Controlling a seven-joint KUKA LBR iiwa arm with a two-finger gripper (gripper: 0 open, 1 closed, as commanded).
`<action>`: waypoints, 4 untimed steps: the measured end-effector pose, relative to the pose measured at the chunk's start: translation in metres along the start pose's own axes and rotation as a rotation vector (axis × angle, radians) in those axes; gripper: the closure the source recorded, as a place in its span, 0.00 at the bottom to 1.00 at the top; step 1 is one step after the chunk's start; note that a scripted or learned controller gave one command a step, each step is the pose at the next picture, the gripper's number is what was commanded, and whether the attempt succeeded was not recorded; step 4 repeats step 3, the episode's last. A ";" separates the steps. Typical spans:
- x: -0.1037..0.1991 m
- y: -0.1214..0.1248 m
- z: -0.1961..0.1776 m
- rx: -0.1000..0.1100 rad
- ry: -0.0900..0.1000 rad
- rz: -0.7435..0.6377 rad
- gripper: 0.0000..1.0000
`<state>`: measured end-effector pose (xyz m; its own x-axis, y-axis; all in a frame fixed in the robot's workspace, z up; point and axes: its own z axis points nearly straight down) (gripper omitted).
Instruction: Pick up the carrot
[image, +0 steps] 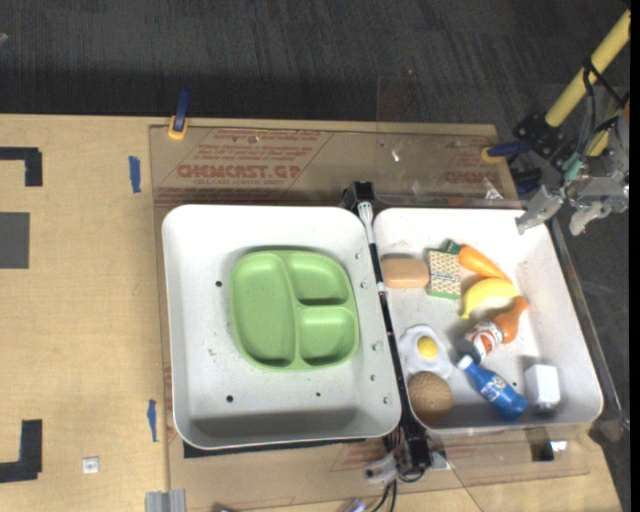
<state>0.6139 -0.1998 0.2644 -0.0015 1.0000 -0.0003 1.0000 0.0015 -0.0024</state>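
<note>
A small orange plastic carrot (478, 262) lies in the right white bin (578, 330), touching a yellow lemon (487, 295). The gripper (580, 195) hovers beyond the bin's far corner; its jaw state cannot be told. Likely light, rigid and slick, the carrot looks best pinched across mid-body.

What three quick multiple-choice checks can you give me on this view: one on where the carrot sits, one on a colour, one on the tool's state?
1. Where is the carrot?
A. In the right bin, near its far edge
B. On the green plate
C. On the bench outside both bins

2. What colour is the divided plate in the left bin?
A. Blue
B. Green
C. Red

3. How does the tool stand to the carrot?
A. Clamped on it
B. Apart from it, at the right bin's far right corner
C. Resting on the plate

Answers:
1 A, the carrot lies in the right bin beside the lemon.
2 B, the plate is plainly green.
3 B, bare bin floor shows between tool and carrot.
</note>
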 end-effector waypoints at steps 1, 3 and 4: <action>0.007 0.031 0.162 -0.009 -0.004 -0.299 0.00; 0.030 0.027 0.158 -0.017 -0.020 -0.286 1.00; 0.030 0.027 0.158 -0.017 -0.020 -0.286 1.00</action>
